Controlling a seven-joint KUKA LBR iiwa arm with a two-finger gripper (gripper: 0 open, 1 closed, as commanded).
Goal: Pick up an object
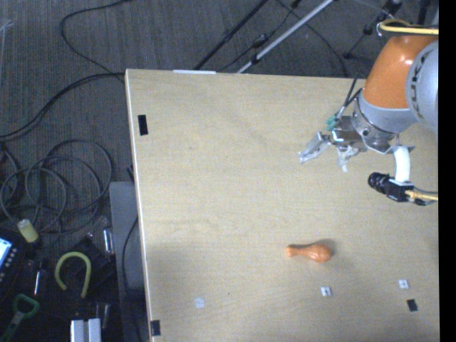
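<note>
In the camera view, a pale wooden bench top (235, 191) is seen from above, standing on a dark carpet. The grey arm with the orange band (395, 70) comes in from the right side. The gripper (324, 150) is seen over the upper right part of the bench, and its thin metal fingers (311, 152) are spread apart and point to the left. Nothing is held between them. The task's thing, a small orange pear-shaped object (311, 251), lies on its side on the bench, lower in the view and well apart from the gripper. Some small markers (325, 291) are placed on the bench near the lower right. On the floor at the left, black cables (53, 177) are seen.
</note>
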